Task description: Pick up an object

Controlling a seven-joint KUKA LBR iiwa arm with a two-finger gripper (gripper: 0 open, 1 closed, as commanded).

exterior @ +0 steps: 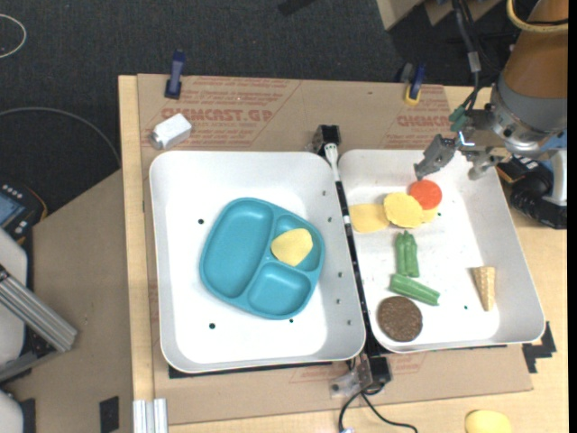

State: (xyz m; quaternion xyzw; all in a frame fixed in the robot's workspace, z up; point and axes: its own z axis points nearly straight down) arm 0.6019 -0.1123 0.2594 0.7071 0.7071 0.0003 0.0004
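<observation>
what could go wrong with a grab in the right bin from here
The red-orange piece touches the yellow pieces, so a grasp there may nudge or catch two at once. The gripper hangs near the right bin's far rim, so a descent could clip it.

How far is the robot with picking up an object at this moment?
Done: nothing is lifted. In hand: the gripper hangs open above the right bin's far end, near the orange-red piece, holding nothing. Left: descend, grasp, lift. A yellow piece lies in the blue tray.
</observation>
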